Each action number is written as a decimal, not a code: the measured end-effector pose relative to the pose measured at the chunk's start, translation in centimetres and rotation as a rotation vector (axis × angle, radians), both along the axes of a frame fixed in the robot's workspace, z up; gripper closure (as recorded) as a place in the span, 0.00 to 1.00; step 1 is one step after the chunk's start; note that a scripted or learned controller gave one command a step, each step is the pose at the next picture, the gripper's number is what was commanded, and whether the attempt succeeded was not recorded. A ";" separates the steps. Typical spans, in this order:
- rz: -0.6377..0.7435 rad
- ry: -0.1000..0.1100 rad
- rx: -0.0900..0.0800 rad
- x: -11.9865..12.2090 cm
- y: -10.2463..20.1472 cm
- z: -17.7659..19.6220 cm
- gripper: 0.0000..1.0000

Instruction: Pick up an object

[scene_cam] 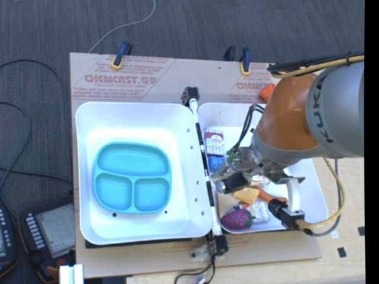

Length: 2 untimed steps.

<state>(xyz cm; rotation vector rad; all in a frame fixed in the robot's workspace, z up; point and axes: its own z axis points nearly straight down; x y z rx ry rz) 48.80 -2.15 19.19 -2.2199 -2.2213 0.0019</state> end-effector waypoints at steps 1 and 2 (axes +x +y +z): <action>0.001 -0.003 0.000 9.3 6.7 8.5 1.00; 0.000 -0.001 -0.001 -0.1 7.3 7.1 1.00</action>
